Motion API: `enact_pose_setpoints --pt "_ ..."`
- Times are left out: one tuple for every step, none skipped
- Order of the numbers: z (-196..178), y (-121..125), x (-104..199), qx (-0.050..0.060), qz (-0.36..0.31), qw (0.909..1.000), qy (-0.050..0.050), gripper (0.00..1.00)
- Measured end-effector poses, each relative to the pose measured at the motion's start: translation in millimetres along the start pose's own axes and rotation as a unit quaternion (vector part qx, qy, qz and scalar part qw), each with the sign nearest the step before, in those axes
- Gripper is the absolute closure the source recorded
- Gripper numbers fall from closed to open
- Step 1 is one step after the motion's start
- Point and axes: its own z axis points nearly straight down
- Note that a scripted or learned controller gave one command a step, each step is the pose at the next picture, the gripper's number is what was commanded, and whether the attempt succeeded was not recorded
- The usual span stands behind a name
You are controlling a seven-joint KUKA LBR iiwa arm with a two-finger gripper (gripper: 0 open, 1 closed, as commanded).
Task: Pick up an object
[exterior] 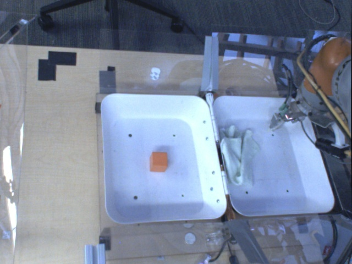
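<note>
The end effector (pixel 281 117) hung above the right bin (pixel 308 202), touching nothing; how far it was open could not be told. A crumpled pale cloth (pixel 240 154) lay by that bin's left wall. A small orange cube (pixel 159 161) sat mid-left bin (pixel 121 202).
</note>
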Motion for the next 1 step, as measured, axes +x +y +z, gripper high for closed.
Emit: enact_pose_setpoints --pt "-13.0 2.9 0.3 -0.003 -0.003 1.0 -0.002 1.0"
